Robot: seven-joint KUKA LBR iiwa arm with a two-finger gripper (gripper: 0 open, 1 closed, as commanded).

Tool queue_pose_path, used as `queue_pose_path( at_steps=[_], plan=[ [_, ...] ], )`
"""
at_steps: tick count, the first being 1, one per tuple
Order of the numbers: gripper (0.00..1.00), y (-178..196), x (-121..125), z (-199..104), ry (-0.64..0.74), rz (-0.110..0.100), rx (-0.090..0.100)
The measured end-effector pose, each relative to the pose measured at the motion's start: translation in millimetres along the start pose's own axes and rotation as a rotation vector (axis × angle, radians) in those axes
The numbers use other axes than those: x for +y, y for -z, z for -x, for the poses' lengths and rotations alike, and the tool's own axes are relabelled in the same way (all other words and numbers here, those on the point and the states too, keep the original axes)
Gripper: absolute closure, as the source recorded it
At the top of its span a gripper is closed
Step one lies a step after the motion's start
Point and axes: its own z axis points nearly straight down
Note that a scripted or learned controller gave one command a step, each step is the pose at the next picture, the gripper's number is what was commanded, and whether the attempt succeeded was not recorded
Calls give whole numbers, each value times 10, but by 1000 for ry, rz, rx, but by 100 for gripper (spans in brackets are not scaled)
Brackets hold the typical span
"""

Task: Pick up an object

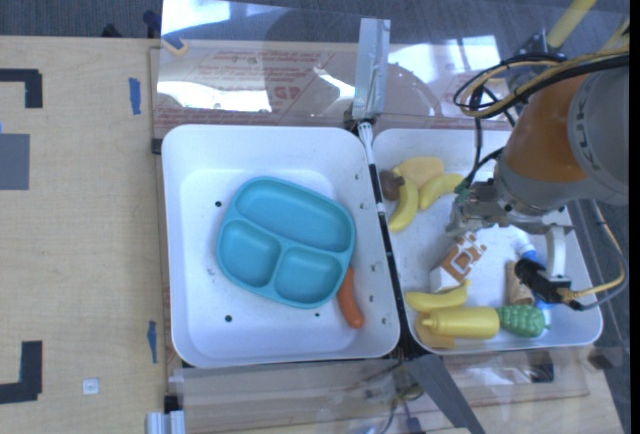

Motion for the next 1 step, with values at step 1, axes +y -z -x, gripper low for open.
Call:
queue_pose_path(
  at_steps=[1],
  plan=[
    [0, -6, -4, -1, 0, -1, 0]
  ],
)
